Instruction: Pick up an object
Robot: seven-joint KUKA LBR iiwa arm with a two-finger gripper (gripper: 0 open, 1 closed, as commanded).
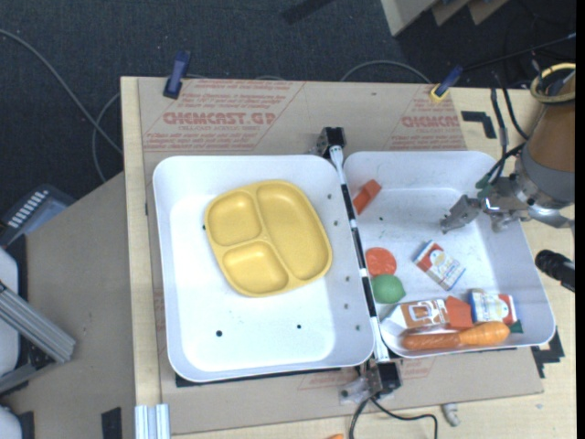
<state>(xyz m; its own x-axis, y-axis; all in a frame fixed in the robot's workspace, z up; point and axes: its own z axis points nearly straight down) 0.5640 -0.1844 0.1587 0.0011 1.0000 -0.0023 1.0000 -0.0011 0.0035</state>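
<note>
The metal pincer (468, 210) hovers at three o'clock of the right white plastic bin (512, 167), fingers spread, holding nothing. At five o'clock, a long orange carrot-shaped toy (457, 338) partly hides the small printed cartons (457, 313) behind it.

Red "CHEMCAST GP" print repeats across bench board (228, 108).

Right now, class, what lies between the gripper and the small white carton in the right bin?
In the camera view, only bare white bin floor lies between the gripper and the small white carton; no other item sits in that stretch.
</note>
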